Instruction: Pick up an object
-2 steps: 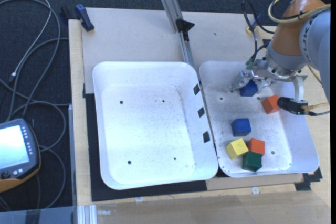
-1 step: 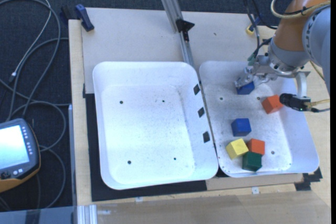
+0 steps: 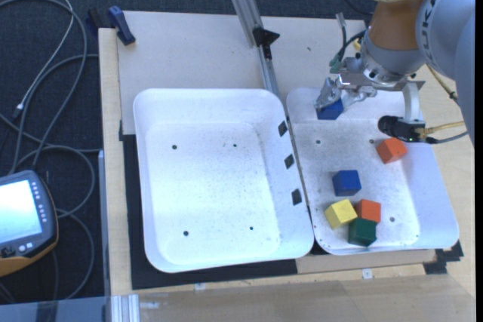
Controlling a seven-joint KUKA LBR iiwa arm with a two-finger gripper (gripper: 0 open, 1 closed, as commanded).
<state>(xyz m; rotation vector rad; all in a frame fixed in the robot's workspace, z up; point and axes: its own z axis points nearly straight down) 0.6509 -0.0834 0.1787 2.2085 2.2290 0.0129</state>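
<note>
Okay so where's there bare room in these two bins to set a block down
The left bin offers a wide bare floor. In the right bin, the middle strip between the blue block and the gripper is free. It's crowded near the front, around the yellow block, orange block and green block.

Five blocks (image 3: 346,181) lie in the right bin (image 3: 430,226).

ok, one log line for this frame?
claw: raised over right bin's far left corner | held: blue block between fingers | left in bin: blue, yellow, green, two orange blocks | left bin: no blocks
</note>
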